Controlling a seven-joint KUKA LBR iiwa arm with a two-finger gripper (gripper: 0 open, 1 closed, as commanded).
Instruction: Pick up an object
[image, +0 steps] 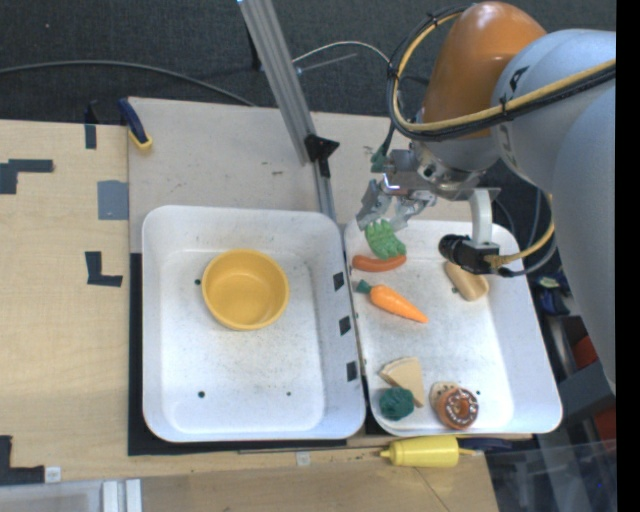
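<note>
On the wooden surface sit two shallow white bins side by side. The left bin holds a yellow bowl, upright, toward its upper left part. A grey metal post slants down to the back edge between the bins. In the right bin, a green leafy toy vegetable lies at the upper left corner, just above a small orange-red piece like a chilli or sausage; below that a toy carrot lies slanted. Near the front edge are a tan wedge, a dark green lump touching it, and a round brown-and-white item. A yellow bottle lies on its side just outside the front rim. The gripper hangs over the green vegetable, its fingers down at the toy's top; how far apart they are, or whether they grip it, cannot be told. A tan piece lies further right
</note>
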